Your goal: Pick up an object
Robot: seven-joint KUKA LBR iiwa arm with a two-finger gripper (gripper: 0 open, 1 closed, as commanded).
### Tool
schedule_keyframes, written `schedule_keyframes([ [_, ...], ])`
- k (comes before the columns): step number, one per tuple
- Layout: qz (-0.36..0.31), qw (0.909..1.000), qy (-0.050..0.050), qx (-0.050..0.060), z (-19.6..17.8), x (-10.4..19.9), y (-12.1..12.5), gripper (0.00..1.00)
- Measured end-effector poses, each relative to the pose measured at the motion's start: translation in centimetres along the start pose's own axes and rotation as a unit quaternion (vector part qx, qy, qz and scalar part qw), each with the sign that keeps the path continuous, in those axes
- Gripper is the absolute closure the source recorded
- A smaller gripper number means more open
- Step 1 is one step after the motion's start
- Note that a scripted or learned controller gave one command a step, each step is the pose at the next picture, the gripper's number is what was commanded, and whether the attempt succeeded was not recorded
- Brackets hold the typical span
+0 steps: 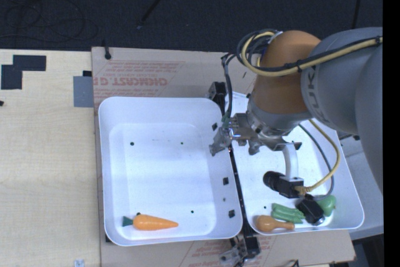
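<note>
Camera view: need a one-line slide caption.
Arm poised over the right bin, which holds green pieces and an orange piece; a toy carrot lies in the left bin.

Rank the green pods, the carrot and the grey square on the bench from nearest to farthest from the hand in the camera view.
1. Green pods, in the right bin, just below the hand.
2. Carrot, at the left bin front edge.
3. Grey square, on the bench left of both bins.

Your arm (350,84) is smooth grey with a rounded orange band (281,81) above the wrist; yellow and black cables (249,45) loop over it.
</note>
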State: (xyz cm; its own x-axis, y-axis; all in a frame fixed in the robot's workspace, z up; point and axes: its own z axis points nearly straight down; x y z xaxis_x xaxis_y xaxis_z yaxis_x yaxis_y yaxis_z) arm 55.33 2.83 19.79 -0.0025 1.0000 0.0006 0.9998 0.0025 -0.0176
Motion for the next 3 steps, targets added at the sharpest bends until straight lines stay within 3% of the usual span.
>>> schedule_keyframes([
  [1, 0.000, 1.0000, 0.000, -0.008, 1.1, 3.9, 5.5, 0.00],
  [2, 0.002, 0.9999, -0.001, -0.013, -9.8, 0.3, 5.8, 0.00],
  [3, -0.002, 0.9999, 0.001, -0.014, -18.6, 8.1, 8.9, 0.00],
])
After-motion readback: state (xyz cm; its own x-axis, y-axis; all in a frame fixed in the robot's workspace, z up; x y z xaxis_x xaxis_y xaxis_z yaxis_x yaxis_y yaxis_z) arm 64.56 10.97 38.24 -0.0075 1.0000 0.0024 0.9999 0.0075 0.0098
